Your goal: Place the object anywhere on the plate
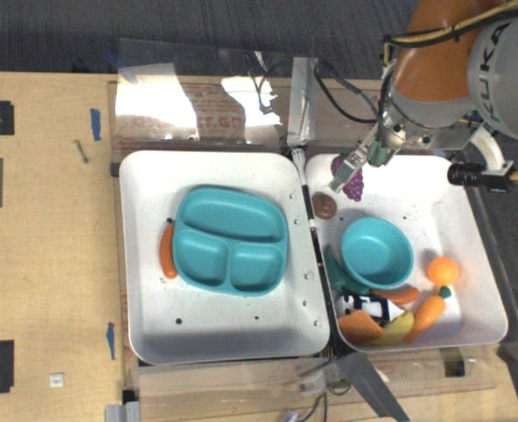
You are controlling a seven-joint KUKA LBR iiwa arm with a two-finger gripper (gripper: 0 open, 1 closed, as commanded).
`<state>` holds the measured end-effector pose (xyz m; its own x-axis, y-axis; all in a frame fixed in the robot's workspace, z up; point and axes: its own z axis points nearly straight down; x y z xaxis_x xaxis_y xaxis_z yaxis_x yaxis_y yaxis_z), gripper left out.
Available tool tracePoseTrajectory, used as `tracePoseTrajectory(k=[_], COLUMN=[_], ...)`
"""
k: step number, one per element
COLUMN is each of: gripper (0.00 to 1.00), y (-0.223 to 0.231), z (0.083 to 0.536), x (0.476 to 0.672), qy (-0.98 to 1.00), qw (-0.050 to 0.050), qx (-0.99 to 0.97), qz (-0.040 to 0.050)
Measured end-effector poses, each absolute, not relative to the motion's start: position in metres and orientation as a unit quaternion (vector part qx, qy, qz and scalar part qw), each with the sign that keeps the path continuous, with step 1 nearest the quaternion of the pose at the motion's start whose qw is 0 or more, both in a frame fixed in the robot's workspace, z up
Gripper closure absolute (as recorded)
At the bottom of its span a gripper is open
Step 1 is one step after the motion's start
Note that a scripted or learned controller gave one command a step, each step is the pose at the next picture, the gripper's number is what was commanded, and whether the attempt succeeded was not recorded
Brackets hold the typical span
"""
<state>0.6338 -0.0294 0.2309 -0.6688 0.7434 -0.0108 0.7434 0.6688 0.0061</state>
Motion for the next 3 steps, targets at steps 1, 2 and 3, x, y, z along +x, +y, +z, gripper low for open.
tracePoseTrajectory(k=[1, 2, 3], gripper=[1.0, 1.0, 1.0], y=[0.023, 0.069, 0.071], z=[0.203, 0.185, 0.185], x=[0.592, 0.544, 0.562], qy=[0.936, 0.977, 0.985], qw=[0.0, 0.001, 0.003], qx=[0.353, 0.213, 0.17], qz=[0.0007, 0.0009, 0.0012])
